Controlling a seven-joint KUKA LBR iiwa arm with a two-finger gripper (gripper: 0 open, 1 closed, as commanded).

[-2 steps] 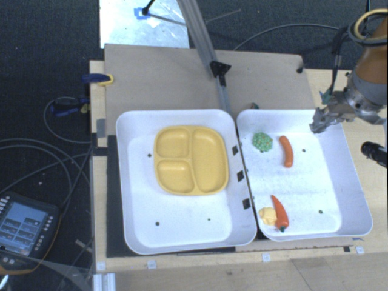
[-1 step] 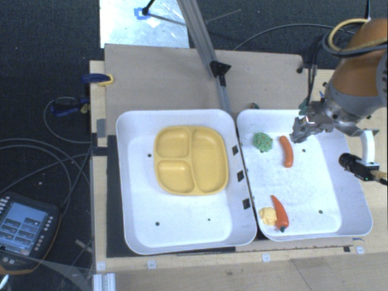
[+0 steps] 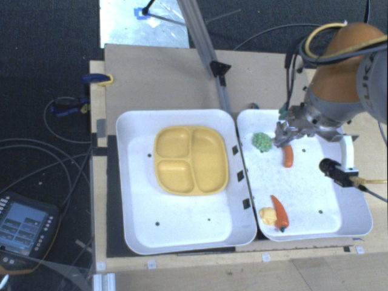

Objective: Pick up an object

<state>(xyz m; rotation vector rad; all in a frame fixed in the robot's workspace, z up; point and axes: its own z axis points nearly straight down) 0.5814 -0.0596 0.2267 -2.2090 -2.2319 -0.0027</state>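
Leftward, yellow tray (image 3: 191, 160), rightward, broccoli (image 3: 262, 142), carrot (image 3: 279, 211)

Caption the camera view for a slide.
End effector hovers in the right bin between broccoli and small sausage; yellow tray fills left bin.

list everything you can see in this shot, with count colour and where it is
bins: 2, white, side by side on the bench
divided plate: 1, yellow, in the left bin
broccoli piece: 1, green, upper part of the right bin
sausage: 1, orange-red, right bin, just right of the broccoli piece
carrot: 1, orange, lower part of the right bin
small lump: 1, pale yellow, touching the carrot's left side
pendant: 1, dark, on the floor at lower left
arm: 1, grey and orange, reaching in from the right
hand: 1, grey, over the right bin beside the broccoli piece
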